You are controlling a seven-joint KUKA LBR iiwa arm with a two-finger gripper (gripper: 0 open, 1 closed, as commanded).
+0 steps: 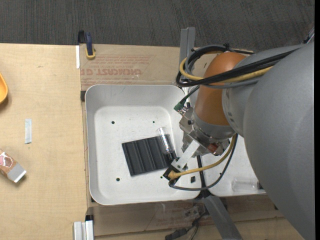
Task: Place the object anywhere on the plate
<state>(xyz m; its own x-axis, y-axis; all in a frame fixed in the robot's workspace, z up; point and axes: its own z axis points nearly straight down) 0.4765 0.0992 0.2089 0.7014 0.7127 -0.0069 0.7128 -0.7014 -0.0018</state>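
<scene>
The bench (45, 109) is a pale wooden surface. On it sits a shallow white bin (97, 149) beside a sheet of printed cardboard (122, 66). At the left edge lie an orange object (2, 89), a small clear strip (28, 131) and a wrapped packet (11, 167).

Two white bins (100, 134) sit side by side. In the left bin lie one black ribbed plate (144, 155) and one clear tube (164, 139) just beside the plate. Left of that bin, on the bench, lie one small pale strip (28, 131) and one wrapped packet (11, 167).
</scene>
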